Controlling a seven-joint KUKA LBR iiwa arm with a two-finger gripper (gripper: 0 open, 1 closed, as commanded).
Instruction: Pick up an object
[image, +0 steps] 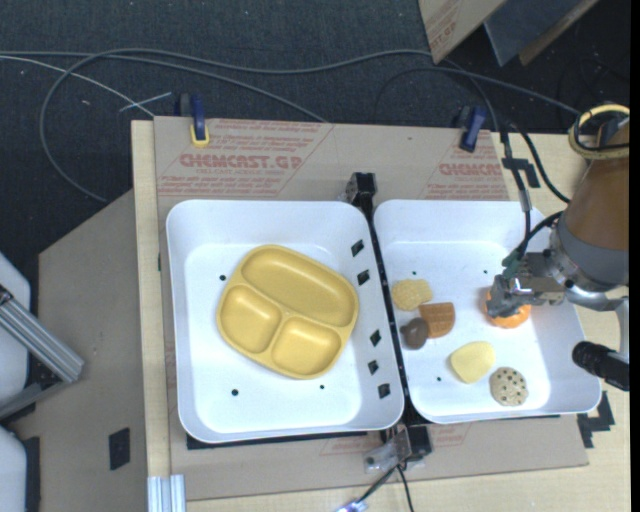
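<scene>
At the right of the frame, I see the end effector (507, 296) low over an orange piece (510, 316). I cannot tell its state. A yellow tray (287, 311) sits in the left bin (190, 330).

A divided plate (287, 312) sits mid-left bin (190, 300); food pieces (425, 320) cluster along the right bin's (450, 225) near edge.

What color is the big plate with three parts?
The divided plate is yellow, seen in the camera view.
</scene>
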